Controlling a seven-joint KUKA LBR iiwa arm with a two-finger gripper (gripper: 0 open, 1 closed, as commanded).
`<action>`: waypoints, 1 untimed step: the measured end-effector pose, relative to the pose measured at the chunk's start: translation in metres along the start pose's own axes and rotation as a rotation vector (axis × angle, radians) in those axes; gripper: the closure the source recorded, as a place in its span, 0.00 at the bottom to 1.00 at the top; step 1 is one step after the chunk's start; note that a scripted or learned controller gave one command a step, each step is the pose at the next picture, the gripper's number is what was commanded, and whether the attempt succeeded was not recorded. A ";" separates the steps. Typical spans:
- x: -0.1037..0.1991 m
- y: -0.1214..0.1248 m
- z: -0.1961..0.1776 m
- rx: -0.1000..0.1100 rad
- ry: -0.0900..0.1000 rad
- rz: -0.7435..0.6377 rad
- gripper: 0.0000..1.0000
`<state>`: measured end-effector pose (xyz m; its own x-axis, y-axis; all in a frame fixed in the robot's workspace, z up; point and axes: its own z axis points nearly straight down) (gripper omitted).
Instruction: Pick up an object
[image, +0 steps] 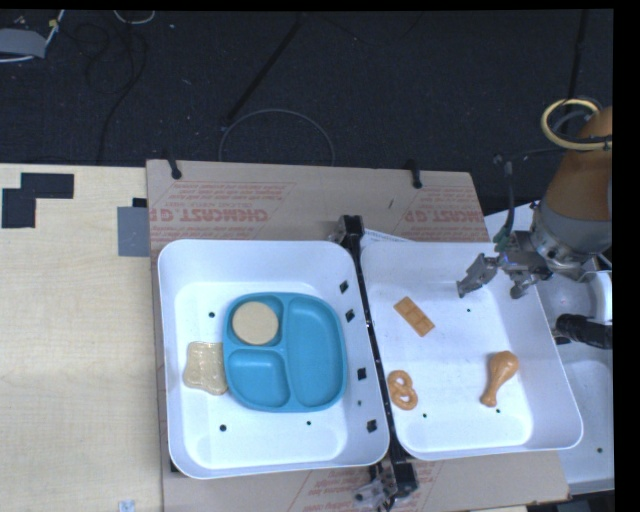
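dark carpet with loose cables lies behind a pale wooden bench, and on the bench a sheet of brown cardboard carries two shallow white bins side by side. from the overhead camera, the left bin holds a blue divided tray with a round tan cracker-like piece in its upper-left compartment; a pale bread-like piece lies on the bin floor, touching the tray's left edge. the right bin holds three toy foods well apart from one another — an orange rectangular cracker near the middle, a pretzel low on the left by the divider, and a chicken drumstick toward the right. the gripper hangs over the right bin's upper-right part, its two fingers spread apart with nothing between them, up and right of the cracker and above the drumstick — touching neither.
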<state>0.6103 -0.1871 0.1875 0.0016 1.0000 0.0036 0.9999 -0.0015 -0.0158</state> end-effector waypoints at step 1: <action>0.000 0.003 -0.008 -0.013 -0.003 -0.002 0.00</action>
<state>0.6134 -0.1873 0.1953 -0.0002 1.0000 0.0010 1.0000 0.0002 -0.0026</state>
